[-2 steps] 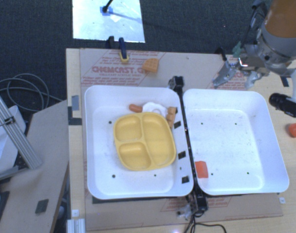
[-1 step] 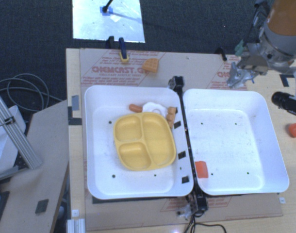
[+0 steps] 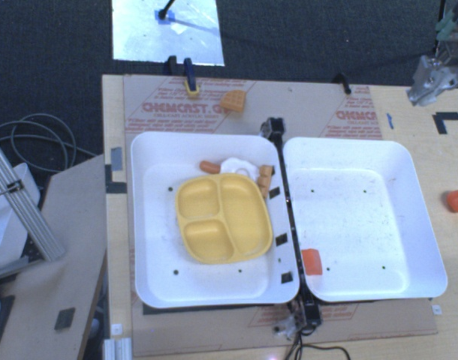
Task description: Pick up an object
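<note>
Two bins: the left bin (image 3: 150, 223) and the right bin (image 3: 409, 201) are lying side by side, touching along the middle seam; a grasp close to any wall is risking a finger striking the rim.
Tray: a yellow divided tray (image 3: 223, 218) is sitting at the centre of the left bin; wide and flat, it is probably offering no edge to pinch, so a descent onto it is likely ending in a miss.
Egg piece: a white fried-egg shape (image 3: 238, 166) is lying at the tray's 12 o'clock, touching its rim; it looks thin, so fingers may be sliding over it.
Orange block: an orange block (image 3: 311, 261) is resting at 8 o'clock in the right bin, hard against the seam wall, leaving little room on that side.
Sausage: a small orange sausage (image 3: 209, 167) is lying at the tray's 11 o'clock; it may be rolling away under contact.
Gripper: the gripper (image 3: 433, 81) is hanging at 2 o'clock, off the bins; its opening cannot be judged, and nothing shows in it.
</note>
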